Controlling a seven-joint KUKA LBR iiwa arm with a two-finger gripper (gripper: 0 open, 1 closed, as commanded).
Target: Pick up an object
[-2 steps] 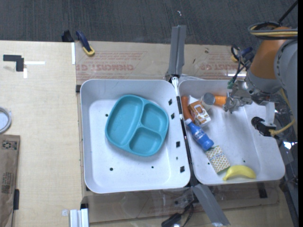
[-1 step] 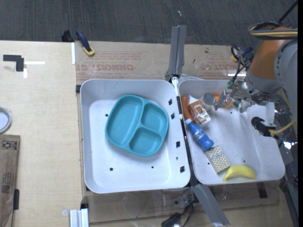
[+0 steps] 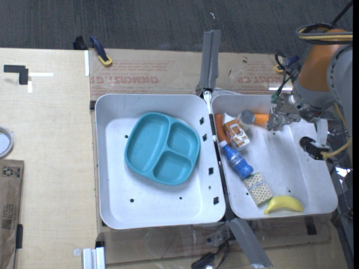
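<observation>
Jaws (image 3: 275, 123) just right of orange bottle (image 3: 255, 118), apart.

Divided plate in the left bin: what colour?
Light blue all over, plain; the divided plate shows best in the camera view.

End effector (image 3: 274, 123) above right bin (image 3: 291, 206), beside orange bottle (image 3: 259, 118).

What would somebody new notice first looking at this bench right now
Most likely the big blue divided plate, lying alone in the middle of the left bin. Next, the cluster in the right bin: a blue bottle by the divider and a yellow banana at the near edge. The gripper hangs over that bin's far side.
</observation>
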